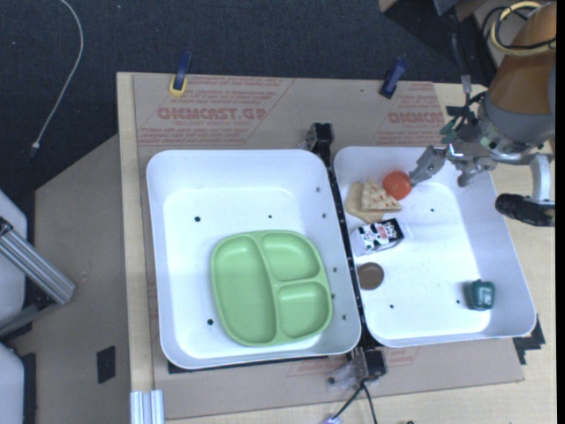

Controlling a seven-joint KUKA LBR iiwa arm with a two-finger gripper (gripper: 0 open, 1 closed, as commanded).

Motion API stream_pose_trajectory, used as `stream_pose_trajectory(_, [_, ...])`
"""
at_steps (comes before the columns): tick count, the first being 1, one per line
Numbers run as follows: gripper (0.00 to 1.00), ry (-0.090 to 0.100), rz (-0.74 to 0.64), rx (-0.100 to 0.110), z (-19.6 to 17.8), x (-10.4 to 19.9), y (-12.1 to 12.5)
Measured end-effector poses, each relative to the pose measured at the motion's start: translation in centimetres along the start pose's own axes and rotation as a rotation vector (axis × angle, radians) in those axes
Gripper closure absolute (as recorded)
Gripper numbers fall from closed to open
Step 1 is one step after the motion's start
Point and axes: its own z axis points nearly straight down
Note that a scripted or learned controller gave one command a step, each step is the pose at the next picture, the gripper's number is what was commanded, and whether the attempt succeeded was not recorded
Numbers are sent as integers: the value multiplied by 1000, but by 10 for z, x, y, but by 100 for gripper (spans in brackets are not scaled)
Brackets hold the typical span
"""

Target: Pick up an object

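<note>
Two shallow white bins side by side on the bench: left bin [168, 237], right bin [503, 263]. Grey arm with orange band [523, 56] reaching in at upper right. In the left bin, a green divided plate [269, 285], three compartments, lying flat toward the near side. Above the right bin's far edge, the gripper [441, 162]; one finger slanting down toward the orange-red ball [397, 184], tip just beside it; impossible to tell how far apart the fingers stand, nothing seen between them. Under the ball, touching, a tan waffle-like piece [369, 200]. Nearer, a black-and-white card-like item [380, 234], a brown disc [370, 276], and well apart at the near right, a small teal object [479, 295].
</note>
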Motion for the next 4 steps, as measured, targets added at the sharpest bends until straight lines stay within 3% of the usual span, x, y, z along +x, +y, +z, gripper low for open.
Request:
stream_pose_trajectory(2, [0, -6, 1, -14, 86, -4, 14])
stream_pose_trajectory(3, [100, -2, 1, 0, 79, -3, 11])
stream_pose_trajectory(4, [100, -4, 0, -15, 15, 0, 10])
